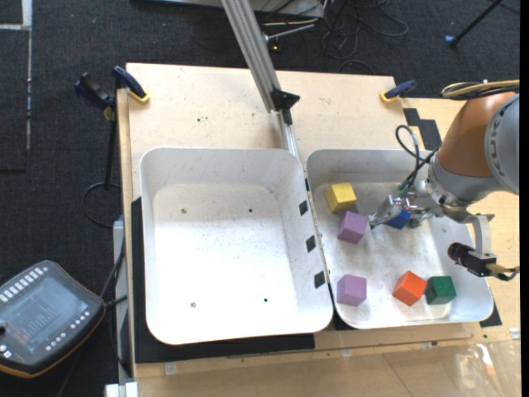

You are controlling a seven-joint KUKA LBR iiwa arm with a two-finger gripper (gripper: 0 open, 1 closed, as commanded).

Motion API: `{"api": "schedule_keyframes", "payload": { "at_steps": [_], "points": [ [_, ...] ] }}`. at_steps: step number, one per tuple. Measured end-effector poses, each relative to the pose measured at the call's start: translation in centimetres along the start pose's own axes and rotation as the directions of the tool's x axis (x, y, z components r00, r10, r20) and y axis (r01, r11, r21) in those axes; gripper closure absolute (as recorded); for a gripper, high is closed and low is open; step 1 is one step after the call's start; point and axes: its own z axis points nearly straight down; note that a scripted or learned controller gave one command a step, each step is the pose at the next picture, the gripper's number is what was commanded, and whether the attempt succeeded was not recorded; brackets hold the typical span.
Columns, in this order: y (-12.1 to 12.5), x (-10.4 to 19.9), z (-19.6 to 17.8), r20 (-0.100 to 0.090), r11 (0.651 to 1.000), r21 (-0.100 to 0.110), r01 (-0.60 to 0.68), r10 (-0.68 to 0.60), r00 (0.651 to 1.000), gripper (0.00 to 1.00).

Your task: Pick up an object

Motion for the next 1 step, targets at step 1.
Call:
{"api": "schedule_keyframes", "payload": {
  "at_steps": [1],
  "points": [
    [0.17,-0.05,-1.38,0.002,1.000,-0.007,0.000,0.000,1.000,1.00]
  ]
}}
